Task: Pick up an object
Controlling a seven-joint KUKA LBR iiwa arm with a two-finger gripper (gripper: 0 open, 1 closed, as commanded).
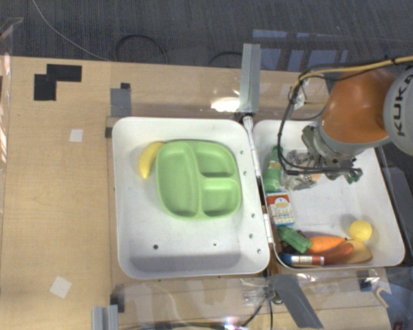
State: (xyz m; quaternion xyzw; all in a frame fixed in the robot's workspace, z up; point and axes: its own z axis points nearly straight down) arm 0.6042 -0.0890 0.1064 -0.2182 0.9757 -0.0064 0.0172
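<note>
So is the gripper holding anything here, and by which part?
Cannot be told: the gripper is low in the right bin, hidden under the wrist, and nothing visible sits in it.

There's the arm: a grey rounded shell with dark "KU" lettering on its side, then 1 fat glossy orange band. Below that a grey metal wrist ring, and black cables loop off its left side.
</note>
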